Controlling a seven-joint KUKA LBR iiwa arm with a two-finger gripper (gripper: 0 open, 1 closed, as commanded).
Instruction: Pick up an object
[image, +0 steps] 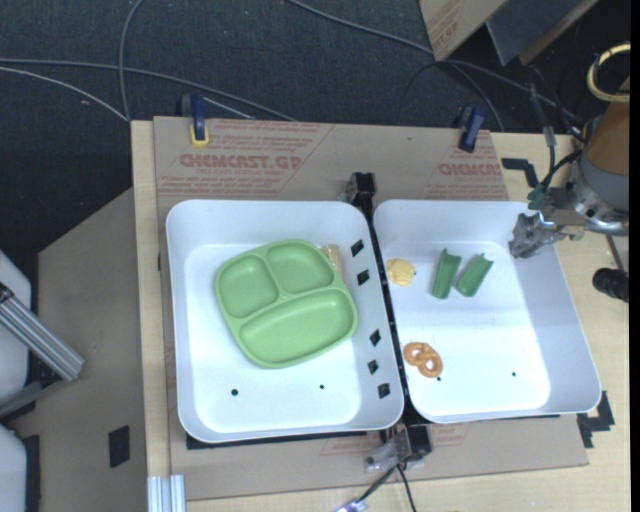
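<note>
Hovering over the right bin's (560, 330) far rim, tool (524, 240) empty-looking.

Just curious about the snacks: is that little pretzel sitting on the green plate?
No, the pretzel lies on the floor of the right bin, while the green plate sits in the left bin.

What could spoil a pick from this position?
The gripper sits at the right bin's far right rim, so a straight descent may hit the wall. The two green pieces lie nearly touching; the fingers could nudge both. The pretzel and yellow piece are small, flat and easily missed.
</note>
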